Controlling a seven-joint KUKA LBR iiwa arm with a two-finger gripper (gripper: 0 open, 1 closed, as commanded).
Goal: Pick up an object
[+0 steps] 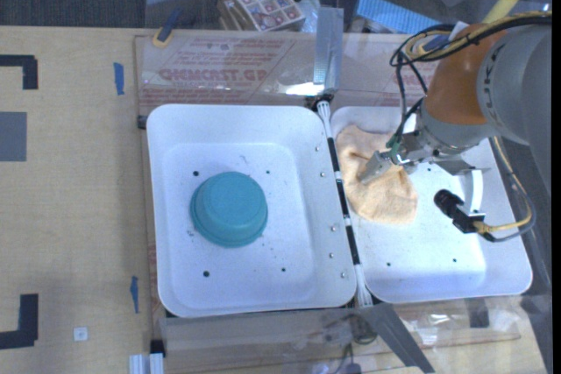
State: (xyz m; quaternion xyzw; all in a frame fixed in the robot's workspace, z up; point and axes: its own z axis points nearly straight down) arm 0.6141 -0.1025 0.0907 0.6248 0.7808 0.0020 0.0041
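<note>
The gripper (pixel 379 165) sits directly on the crumpled yellow cloth (pixel 382 188) beside the right bin's (pixel 504 276) left wall, whether clamped I cannot tell.

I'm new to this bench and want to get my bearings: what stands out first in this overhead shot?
The teal bowl sits upside down, alone in the middle of the left bin, the strongest colour in view. In the right bin, a crumpled yellow cloth lies against the left wall, and the grey arm with its orange band reaches down from the right, its end effector right at the cloth's upper part.
</note>
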